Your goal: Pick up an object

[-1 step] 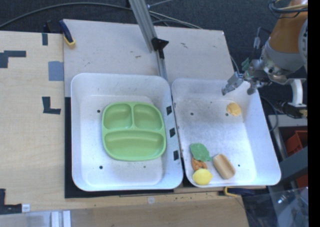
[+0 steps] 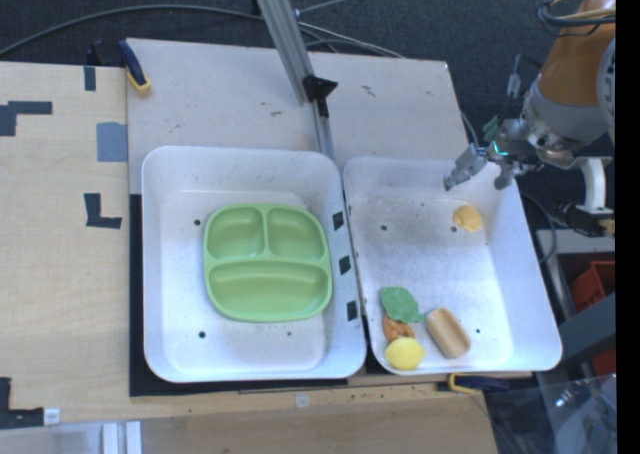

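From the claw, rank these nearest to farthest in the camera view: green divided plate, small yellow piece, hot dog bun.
1. Small yellow piece, upper right bin, just below the claw.
2. Hot dog bun, near the same bin's front edge.
3. Green divided plate, in the left bin.

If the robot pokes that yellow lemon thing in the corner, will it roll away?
Probably a little: the yellow lemon looks rounded, so it may roll. But it sits against the right bin wall beside the carrot, which should stop it. It looks smooth, perhaps slippery.
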Action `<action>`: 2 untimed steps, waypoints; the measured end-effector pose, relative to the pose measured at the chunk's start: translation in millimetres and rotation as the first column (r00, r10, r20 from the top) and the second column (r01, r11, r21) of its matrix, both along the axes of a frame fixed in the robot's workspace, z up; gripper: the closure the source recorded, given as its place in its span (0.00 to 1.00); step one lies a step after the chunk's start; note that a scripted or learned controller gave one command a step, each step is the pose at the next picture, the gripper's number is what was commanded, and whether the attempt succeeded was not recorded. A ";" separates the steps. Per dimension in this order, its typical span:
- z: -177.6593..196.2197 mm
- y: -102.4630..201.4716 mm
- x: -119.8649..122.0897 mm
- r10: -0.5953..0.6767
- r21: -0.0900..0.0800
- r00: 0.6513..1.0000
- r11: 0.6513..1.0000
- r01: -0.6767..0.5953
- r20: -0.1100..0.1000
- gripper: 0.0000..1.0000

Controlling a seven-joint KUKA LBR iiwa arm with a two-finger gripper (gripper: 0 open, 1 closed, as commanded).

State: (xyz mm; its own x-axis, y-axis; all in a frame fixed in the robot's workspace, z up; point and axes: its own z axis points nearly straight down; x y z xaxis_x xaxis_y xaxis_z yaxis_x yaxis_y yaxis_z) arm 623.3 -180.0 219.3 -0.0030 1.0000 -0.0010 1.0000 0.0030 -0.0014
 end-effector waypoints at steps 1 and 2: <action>-51.0 -7.5 4.0 -0.001 0.000 1.000 1.000 0.001 -0.005 0.00; -114.4 -12.1 0.1 -0.001 0.001 1.000 1.000 0.001 -0.007 0.00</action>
